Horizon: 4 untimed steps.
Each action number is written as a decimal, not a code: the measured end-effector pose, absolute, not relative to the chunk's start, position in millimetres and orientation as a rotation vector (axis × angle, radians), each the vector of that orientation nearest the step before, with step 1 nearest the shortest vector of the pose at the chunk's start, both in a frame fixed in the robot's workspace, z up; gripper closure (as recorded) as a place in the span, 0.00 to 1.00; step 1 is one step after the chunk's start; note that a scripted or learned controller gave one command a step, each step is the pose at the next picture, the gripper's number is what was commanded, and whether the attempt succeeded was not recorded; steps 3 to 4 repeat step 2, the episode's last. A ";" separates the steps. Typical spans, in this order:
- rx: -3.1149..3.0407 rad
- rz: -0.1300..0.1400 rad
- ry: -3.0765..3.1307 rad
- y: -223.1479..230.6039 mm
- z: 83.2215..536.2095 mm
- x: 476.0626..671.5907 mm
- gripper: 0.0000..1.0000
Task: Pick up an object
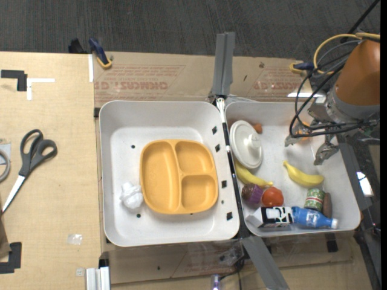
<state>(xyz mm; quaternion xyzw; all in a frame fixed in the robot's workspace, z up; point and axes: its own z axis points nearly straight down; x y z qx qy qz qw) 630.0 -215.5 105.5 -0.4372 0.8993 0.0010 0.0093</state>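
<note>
Tabletop [48, 222]: light wood, bearing two white bins side by side.
Left bin [115, 119]: holds a yellow divided plate [179, 176] at its middle and a crumpled white wad [130, 195] near its front left corner.
Right bin [272, 116]: holds the loose objects.
Arm [360, 71]: grey with an orange band, over the right bin's back right corner.
Claw [308, 147]: open, two fingers spread, nothing between them, hovering just above the right-hand banana.
White lid [247, 144]: by the right bin's left wall.
Bananas: one [304, 175] mid-bin, another [251, 177] near the left wall.
Blue bottle [311, 218]: lying along the front edge, beside a black-and-white box [275, 216].
Small items: tomato [273, 196], purple piece [252, 193], green can [314, 198].
Scissors [27, 162]: near the tabletop's left edge.
</note>
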 end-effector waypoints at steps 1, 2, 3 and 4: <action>-1.157 0.001 2.917 -175.0 92.2 544.0 0.00; -0.935 -0.003 2.992 -130.2 92.9 499.2 0.00; -0.935 -0.003 2.992 -130.2 92.9 499.2 0.00; -0.935 -0.003 2.992 -130.2 92.9 499.2 0.00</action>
